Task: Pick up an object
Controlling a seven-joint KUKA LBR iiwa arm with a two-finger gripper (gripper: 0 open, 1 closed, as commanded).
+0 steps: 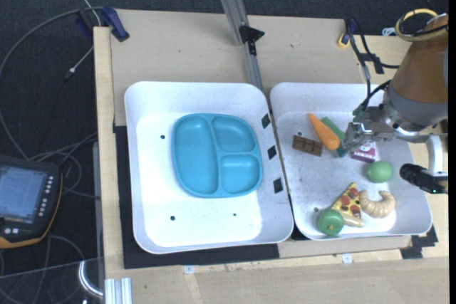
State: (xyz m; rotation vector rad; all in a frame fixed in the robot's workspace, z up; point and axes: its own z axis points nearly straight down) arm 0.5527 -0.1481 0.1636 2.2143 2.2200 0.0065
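Metallic end effector [354,137] beside smooth tapered orange carrot [325,132], grip state indiscernible.

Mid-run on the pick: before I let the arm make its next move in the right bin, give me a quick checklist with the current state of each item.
1. Gripper over the right bin: ok, it sits beside the carrot.
2. Object seen between the fingers: cannot tell; nothing is clearly gripped.
3. Carrot free of neighbours: not ok, a green piece lies against it and the chocolate bar is near.
4. Other targets reachable: ok, lime, pizza slice, croissant and green apple lie unobstructed.
5. Left bin ready: ok, blue divided plate sits flat.
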